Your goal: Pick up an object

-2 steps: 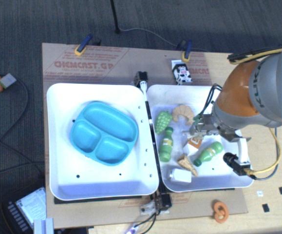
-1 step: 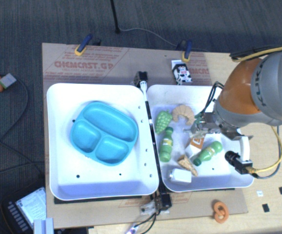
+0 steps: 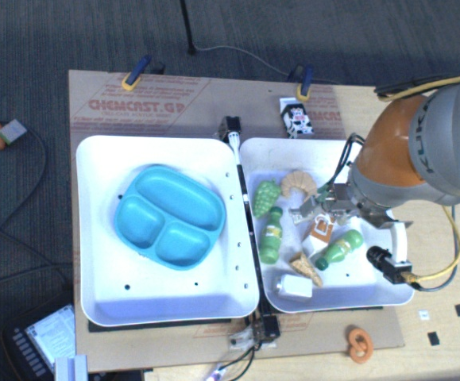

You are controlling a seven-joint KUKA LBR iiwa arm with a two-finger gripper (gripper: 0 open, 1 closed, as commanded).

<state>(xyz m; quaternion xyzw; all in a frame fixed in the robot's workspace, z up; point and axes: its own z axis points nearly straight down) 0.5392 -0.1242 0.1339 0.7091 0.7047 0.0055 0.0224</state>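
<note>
My gripper (image 3: 318, 210) hangs low over the middle of the right bin (image 3: 373, 292), reaching in from the right. Directly beneath and beside it lies a small orange-and-white packet (image 3: 322, 229). A tan bread-like piece (image 3: 298, 182) sits just behind the gripper. A green bottle with a pale cap end (image 3: 339, 248) lies tilted in front of it. Farther left are a second green bottle (image 3: 271, 233) and a bumpy green fruit (image 3: 265, 193). A tan wedge (image 3: 305, 267) and a white block (image 3: 295, 286) rest near the bin's front wall. Nothing visibly hangs from the gripper.
The left bin (image 3: 94, 284) holds a blue divided plate (image 3: 171, 216). A black divider rail (image 3: 245, 213) runs between the bins. The arm's orange band (image 3: 396, 145) and a yellow cable (image 3: 440, 275) hang over the right bin's right side. A small orange ring (image 3: 360, 343) lies on the bench in front.
</note>
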